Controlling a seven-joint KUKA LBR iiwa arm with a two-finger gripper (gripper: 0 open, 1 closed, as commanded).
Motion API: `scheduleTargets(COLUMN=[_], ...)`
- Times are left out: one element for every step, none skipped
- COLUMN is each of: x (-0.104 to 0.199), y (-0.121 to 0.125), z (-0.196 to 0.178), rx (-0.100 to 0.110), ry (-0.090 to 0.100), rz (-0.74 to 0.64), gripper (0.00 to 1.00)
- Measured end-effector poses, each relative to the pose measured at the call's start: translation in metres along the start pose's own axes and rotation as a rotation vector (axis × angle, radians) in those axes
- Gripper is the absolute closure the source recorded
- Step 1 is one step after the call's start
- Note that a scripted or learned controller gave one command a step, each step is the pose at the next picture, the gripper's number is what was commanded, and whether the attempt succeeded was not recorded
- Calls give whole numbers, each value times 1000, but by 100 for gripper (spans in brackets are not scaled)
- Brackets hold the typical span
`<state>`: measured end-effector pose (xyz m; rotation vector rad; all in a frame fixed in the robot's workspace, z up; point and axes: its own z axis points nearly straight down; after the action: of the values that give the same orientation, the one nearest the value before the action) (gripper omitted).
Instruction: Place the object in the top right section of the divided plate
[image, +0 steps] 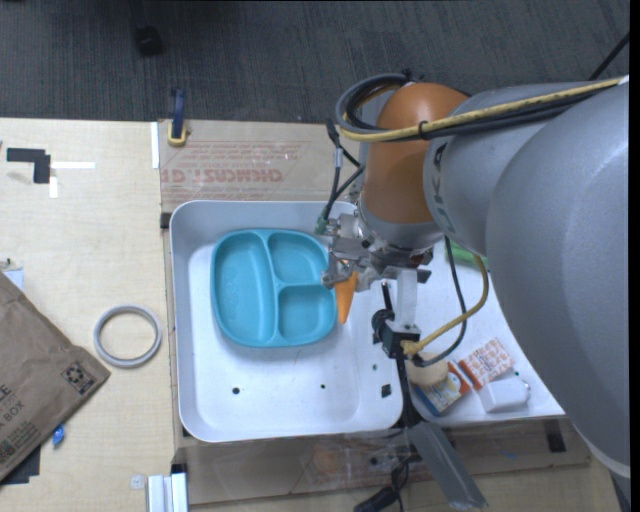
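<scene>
Right, biggest first: the grey arm (540, 200) fills the right side of the view, w/ its orange band (405, 150) above the wrist and yellow and black cables looped over it. It reaches down over the right edge of the left white bin (270, 400).

Next, the left bin sits mid-frame, w/ the second bin (520, 400) beside it on the right, mostly hidden by the arm. A cardboard sheet (240, 165) w/ red print lies behind the bins. On the wooden bench (80, 230) at left: a brown box (35, 375) at the lower left corner and a grey tape ring (127, 334) near it, apart from the bin.

Inside the left bin lies the blue divided plate (272, 290), flat, three sections, toward the bin's upper part.

The gripper (345, 275) hangs just at the plate's right rim. An orange object (343, 300), carrot-like, points down from it, beside the plate's right edge, approx. level w/ the lower right section, not inside any section. Its top end goes up into the gripper, but can't tell if the fingers actually pinch it, or if they're spread or pressed together.

Smallest: in the right bin, a red-and-white packet (487, 362), a white block (505, 395) and a beige-blue item (435, 385), close together.
</scene>
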<state>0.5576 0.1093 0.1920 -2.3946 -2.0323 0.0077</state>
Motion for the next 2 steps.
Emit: scheduleTargets(x=[-72,7], y=[4,12], z=[2,47], rx=[2,2], ry=[0,0], rz=[163,220], gripper=[100,100])
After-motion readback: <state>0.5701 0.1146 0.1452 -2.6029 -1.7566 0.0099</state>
